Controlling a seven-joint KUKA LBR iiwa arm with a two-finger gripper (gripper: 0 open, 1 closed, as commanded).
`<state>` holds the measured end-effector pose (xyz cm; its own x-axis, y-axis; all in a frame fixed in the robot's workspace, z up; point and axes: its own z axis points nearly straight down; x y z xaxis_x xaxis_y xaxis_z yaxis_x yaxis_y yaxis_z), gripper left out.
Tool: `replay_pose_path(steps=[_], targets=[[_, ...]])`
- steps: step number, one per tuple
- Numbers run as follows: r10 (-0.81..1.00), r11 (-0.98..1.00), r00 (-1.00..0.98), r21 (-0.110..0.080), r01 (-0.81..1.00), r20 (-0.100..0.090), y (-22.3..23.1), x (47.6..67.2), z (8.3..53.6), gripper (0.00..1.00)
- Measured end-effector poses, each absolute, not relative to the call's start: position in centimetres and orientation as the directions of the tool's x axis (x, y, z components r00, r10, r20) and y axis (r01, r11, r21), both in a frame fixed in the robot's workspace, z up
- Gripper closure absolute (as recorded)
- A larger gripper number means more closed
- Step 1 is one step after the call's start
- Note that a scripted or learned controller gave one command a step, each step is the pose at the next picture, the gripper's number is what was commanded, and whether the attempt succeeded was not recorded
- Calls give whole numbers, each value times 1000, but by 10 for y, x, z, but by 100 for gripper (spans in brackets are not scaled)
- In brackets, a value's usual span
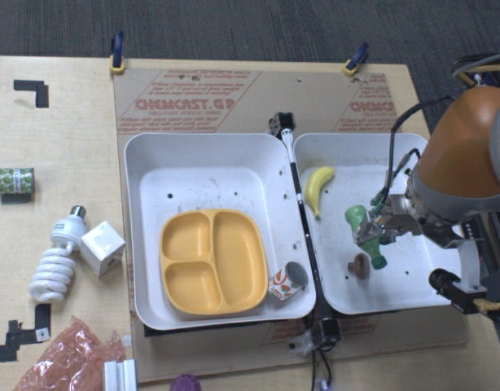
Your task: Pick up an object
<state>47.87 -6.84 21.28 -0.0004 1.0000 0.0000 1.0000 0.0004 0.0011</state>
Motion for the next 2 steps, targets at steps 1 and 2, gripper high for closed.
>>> replay_pose_path(steps=[1,2], targets=[[1000,1,-1,2,1000,0,-57,479,213,100],[1000,-1,1,-1,1000,0,-83,478,192,100]])
